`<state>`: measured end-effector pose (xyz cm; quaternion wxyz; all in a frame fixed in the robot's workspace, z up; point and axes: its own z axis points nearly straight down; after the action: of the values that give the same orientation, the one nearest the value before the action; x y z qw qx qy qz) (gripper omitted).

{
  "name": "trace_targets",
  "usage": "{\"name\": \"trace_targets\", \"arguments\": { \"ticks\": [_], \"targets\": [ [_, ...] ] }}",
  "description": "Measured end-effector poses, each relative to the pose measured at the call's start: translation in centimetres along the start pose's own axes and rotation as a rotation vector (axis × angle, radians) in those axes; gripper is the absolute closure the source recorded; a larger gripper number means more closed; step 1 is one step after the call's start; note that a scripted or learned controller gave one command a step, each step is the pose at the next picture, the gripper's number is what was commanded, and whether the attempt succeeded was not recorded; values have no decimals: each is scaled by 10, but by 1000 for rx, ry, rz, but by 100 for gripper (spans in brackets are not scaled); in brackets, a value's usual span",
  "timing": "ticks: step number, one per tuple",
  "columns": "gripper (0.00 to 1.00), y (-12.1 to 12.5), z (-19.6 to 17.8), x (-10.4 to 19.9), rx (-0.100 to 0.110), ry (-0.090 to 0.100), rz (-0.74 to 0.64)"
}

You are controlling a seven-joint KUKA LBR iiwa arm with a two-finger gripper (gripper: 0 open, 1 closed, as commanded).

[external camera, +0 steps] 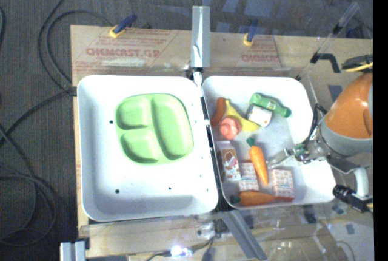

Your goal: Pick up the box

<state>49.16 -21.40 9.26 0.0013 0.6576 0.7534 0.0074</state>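
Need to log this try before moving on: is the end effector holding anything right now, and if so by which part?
Nothing is held. The end effector sits low in the right bin, beside the carrot and above a small box, with nothing between its tips.

Two white bins [91, 193] were counted on the bench. One green divided tray [154, 128] was seen in the left bin. In the right bin, three small boxes [228, 164] were counted, along with two carrots [259, 166], one banana [242, 122], one green bottle [270, 107] and one pink round item [229, 128].
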Motion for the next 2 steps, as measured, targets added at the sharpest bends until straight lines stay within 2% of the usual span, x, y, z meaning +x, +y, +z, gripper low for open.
{"name": "trace_targets", "arguments": {
  "ticks": [1, 2],
  "targets": [
    [100, 2, -10, -3, -9, -14, 1],
    [0, 2, -10, -1, -7, -10, -1]
  ]
}}
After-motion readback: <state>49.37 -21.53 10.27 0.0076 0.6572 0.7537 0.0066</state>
